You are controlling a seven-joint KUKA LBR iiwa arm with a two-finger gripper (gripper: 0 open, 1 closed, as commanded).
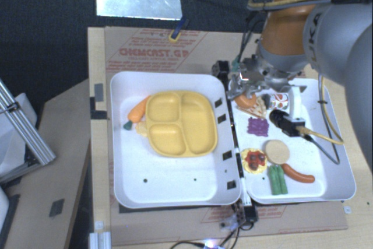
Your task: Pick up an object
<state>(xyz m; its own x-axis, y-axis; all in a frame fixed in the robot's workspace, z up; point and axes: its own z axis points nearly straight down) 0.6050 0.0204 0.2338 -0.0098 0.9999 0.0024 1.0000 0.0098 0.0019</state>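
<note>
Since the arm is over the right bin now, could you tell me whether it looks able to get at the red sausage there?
Probably yes. The red sausage lies open in the right bin, nothing on top of it; the green pieces sit beside it. The gripper hangs over the bin's far end, so it would have to travel nearer.

The arm (326, 20) runs off the right edge and hides the right bin's (341, 181) far rim. The yellow tray (178, 122) covers part of the carrot (138, 109).
</note>
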